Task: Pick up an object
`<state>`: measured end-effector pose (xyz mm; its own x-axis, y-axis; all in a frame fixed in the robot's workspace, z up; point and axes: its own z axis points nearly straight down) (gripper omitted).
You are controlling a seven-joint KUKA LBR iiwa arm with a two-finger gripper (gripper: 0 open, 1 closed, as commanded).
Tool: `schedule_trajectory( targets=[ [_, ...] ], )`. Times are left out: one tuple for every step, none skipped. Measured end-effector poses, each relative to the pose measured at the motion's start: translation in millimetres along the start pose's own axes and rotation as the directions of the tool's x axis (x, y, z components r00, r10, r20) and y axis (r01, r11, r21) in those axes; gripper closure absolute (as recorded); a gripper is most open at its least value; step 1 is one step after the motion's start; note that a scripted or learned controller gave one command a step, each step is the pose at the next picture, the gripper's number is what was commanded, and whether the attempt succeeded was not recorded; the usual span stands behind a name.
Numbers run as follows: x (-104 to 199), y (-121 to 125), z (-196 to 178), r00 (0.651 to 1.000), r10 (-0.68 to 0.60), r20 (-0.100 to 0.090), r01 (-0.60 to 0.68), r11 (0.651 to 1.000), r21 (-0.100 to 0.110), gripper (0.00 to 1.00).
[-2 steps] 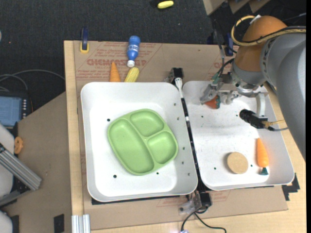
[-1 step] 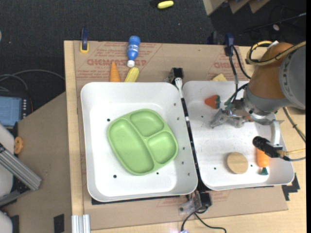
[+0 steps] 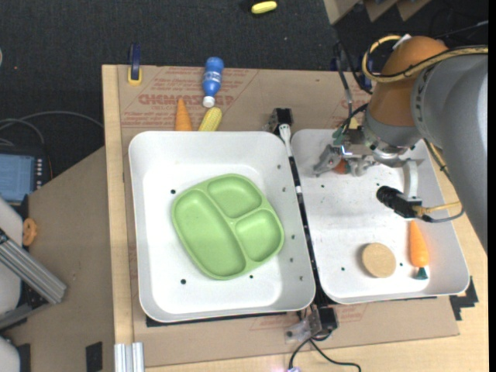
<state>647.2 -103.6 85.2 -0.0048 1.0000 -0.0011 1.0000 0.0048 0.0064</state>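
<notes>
My gripper (image 3: 339,163) hangs over the back left part of the right bin (image 3: 341,285), with its fingers spread apart and nothing between them. A tan round disc (image 3: 378,260) lies near the bin's front, well clear of the gripper. An orange carrot (image 3: 418,246) with a green tip rests along the bin's right wall. In the left bin (image 3: 147,208) sits a green divided plate (image 3: 226,225).
Behind the left bin, on the cardboard bench top, lie a blue and white bottle (image 3: 211,80), a small orange carrot (image 3: 181,116) and a yellow corn piece (image 3: 210,118). A raised black divider (image 3: 298,200) separates the two bins. The arm's grey body crowds the right bin's far right side.
</notes>
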Motion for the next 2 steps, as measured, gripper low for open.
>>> schedule_trajectory(
  targets=[
    [-3,-3,-9,1.0,0.004,-0.001,-0.004,1.0,0.007,1.0],
    [-76,18,-50,1.0,0.009,0.0,-0.009,1.0,0.013,1.0]
  ],
)
